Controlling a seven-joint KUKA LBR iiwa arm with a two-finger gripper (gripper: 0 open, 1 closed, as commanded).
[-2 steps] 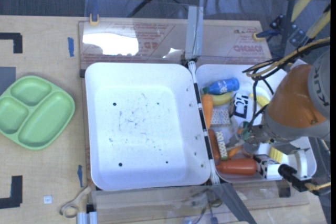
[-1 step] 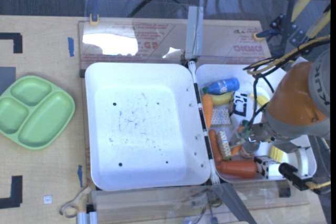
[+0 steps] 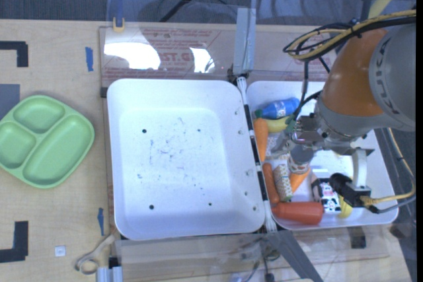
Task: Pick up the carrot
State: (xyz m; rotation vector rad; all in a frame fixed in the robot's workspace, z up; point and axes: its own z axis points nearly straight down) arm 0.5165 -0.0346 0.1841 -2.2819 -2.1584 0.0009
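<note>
Carrot (image 3: 262, 134) is sitting in the right bin (image 3: 380, 162), long and orange, lying along that bin's left wall toward the far end. There's another orange piece (image 3: 299, 178) poking out right under the gripper (image 3: 299, 156), could be a second carrot bit, hard to say.

Gripper is down inside the right bin, pretty much in the middle of the pile, just right of the carrot. Honestly can't tell whether it's open or closed from this angle, the wrist and the orange band block most of it.

Around it: a blue bottle (image 3: 277, 107) at the far side of the bin, a corn cob (image 3: 283, 183) just left of the gripper, a red-orange sausage-looking thing (image 3: 299, 211) at the near edge, and a small black and white toy (image 3: 328, 195) to the right.

Left bin (image 3: 178, 155) is just white with scuff marks. A green divided plate (image 3: 43, 140) sits on the bench way off to the left.
</note>
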